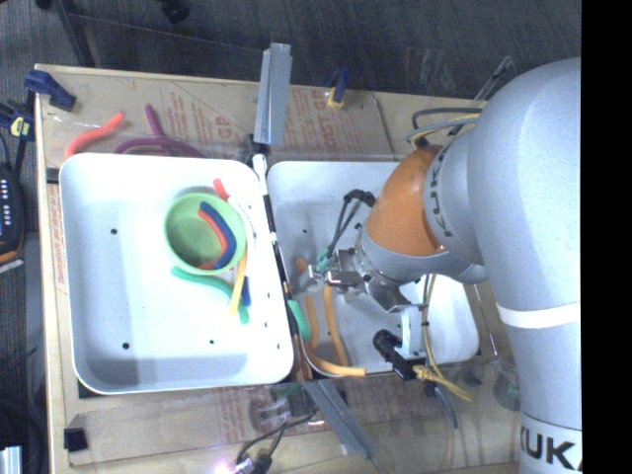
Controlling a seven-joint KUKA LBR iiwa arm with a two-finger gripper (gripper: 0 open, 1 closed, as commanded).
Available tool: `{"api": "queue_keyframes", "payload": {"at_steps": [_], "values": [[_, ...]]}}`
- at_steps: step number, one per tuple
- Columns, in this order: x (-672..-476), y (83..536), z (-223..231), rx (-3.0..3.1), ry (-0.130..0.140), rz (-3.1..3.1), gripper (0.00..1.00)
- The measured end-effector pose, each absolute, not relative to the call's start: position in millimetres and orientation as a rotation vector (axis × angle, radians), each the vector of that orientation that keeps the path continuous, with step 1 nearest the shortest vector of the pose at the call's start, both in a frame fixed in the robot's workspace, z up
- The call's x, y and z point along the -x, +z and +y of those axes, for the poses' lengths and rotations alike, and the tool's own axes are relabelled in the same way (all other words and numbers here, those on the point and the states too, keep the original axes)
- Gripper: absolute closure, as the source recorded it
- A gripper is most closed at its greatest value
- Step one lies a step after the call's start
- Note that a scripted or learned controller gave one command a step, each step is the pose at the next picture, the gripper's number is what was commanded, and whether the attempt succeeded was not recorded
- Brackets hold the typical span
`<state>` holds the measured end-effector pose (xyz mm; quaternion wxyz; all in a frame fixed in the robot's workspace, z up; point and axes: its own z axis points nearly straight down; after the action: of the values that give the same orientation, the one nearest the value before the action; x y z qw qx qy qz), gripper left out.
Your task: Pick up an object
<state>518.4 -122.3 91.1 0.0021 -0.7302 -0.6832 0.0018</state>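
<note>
A robotics lab: a large grey KUKA arm (513, 215) with an orange band reaches in from the right over a plywood bench (326, 117) bearing two shallow white bins (109, 294) side by side. Blue clamps (49, 89) grip the bench's far edge, loose cables (267, 442) trail at its near side, and office-chair castors (173, 10) stand on dark carpet beyond.
</note>
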Motion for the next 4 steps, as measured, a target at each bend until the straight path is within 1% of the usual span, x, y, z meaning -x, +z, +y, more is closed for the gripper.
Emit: {"api": "queue_keyframes", "payload": {"at_steps": [1,2,3,4], "values": [[-519.4,102.3,-122.6,2.29,0.004,-2.149,1.0],[-519.2,102.1,-122.5,2.289,0.004,-2.149,0.0],[-519.2,111.4,-122.4,2.287,0.003,-2.152,1.0],[-519.2,111.4,-122.3,2.287,0.003,-2.152,0.0]]}}
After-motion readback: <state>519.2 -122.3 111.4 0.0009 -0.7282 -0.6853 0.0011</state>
